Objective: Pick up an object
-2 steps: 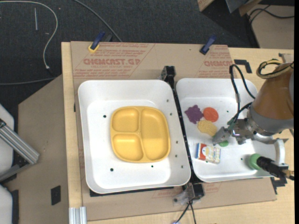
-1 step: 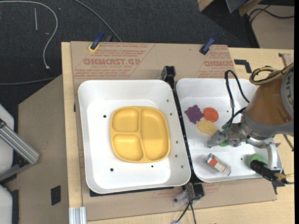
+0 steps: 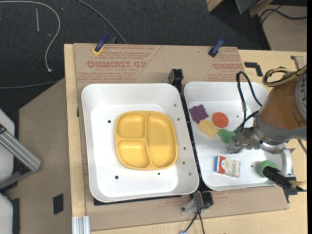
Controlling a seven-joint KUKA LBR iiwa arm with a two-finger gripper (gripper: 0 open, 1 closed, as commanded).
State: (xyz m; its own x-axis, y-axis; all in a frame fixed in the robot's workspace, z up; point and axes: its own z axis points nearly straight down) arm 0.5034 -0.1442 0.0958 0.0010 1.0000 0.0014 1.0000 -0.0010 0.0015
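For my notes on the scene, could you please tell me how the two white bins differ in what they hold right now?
The left shallow white bin holds one large thing, a yellow divided plate lying flat at its middle. The right shallow white bin holds several small things: a purple toy, an orange-red round piece, a yellow piece and a small white carton. The gripper works over the right bin, not the left. Both bins are white and shallow.

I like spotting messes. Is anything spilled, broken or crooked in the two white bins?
Nothing looks spilled or broken. The yellow plate lies flat in the left bin. The small carton in the right bin lies a little crooked, among loose toy foods.
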